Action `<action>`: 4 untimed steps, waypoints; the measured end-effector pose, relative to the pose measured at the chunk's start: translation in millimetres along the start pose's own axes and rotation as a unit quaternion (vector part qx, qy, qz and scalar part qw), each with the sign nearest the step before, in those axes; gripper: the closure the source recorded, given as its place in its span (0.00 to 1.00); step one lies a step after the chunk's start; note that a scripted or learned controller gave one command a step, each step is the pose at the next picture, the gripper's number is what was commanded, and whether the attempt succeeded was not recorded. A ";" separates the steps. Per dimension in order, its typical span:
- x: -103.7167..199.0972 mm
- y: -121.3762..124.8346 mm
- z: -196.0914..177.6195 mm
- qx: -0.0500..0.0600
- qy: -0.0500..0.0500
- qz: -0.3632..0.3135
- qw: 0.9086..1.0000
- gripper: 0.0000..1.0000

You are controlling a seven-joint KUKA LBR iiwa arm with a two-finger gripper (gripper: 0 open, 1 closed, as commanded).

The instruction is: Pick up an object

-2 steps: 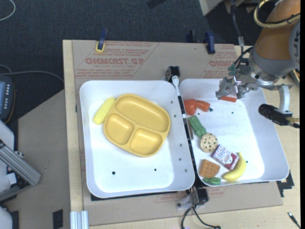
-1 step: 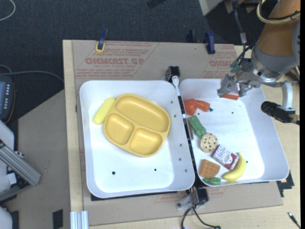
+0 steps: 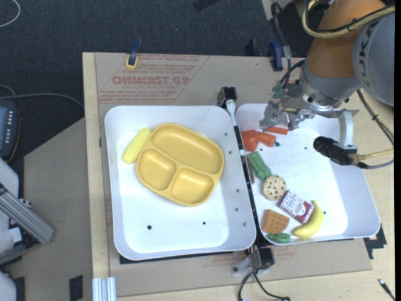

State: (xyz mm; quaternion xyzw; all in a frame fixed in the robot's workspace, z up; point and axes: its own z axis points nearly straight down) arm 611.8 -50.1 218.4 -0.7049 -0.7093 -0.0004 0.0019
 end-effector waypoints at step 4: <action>113.4 -24.3 -12.6 0.000 -0.001 0.004 1.000 1.00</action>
